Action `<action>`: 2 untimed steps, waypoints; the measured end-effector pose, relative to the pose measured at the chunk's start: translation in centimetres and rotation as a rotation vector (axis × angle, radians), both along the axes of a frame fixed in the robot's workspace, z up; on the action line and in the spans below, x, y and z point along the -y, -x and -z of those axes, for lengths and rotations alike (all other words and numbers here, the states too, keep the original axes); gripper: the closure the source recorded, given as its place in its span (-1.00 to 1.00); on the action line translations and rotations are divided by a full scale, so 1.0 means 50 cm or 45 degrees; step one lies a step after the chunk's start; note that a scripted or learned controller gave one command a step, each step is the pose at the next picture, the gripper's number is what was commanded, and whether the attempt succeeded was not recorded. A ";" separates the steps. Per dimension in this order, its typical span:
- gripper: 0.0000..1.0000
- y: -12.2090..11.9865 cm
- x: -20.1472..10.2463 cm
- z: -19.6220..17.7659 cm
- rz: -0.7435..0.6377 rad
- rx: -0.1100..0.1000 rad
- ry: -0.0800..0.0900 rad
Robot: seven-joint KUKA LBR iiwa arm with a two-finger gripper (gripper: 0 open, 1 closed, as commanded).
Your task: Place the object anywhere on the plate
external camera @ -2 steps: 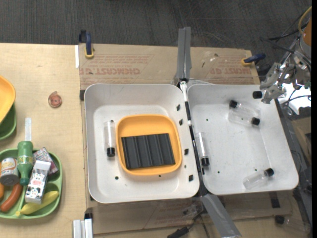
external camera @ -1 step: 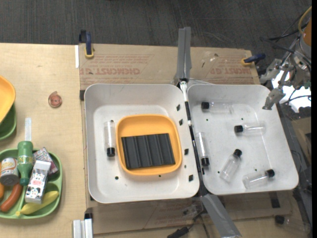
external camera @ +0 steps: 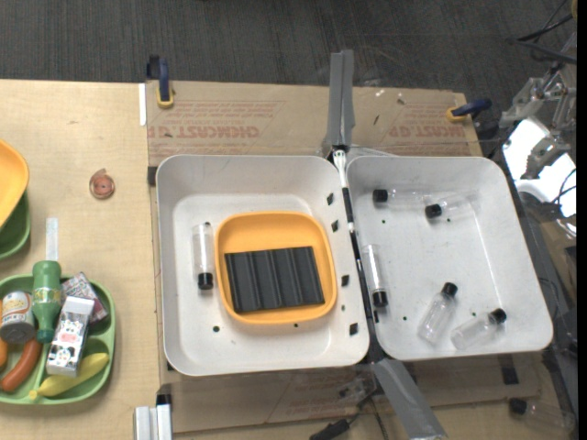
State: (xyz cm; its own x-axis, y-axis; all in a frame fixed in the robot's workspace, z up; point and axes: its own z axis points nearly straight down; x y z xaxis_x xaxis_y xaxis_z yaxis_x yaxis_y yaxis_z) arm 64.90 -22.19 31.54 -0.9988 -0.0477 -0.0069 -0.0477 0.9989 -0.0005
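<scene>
An orange plate (external camera: 271, 223) sits in the middle of the left bin (external camera: 176, 200). A dark grey ridged block (external camera: 275, 279) lies flat on the plate. Just left of the plate, a clear vial with a black cap (external camera: 203, 257) lies on the bin floor, apart from the plate's rim. In the right bin (external camera: 514, 246) lie several more clear black-capped vials: one at the back left (external camera: 381, 194), one at the back middle (external camera: 447, 208), one along the left wall (external camera: 374, 275), and two near the front right (external camera: 437, 312) (external camera: 479, 328).
On the wooden table at the left are a green tray of toy food (external camera: 92, 374), a yellow bowl (external camera: 9, 186) and a small pink disc (external camera: 102, 184). Clamps (external camera: 161, 85) hold the cardboard behind the bins. Equipment and cables (external camera: 541, 145) crowd the right edge.
</scene>
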 end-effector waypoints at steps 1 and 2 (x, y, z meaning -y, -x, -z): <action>-1.00 0.023 -0.001 -0.023 -0.470 -0.001 0.001; -1.00 -0.015 -0.001 0.021 -0.886 -0.001 0.002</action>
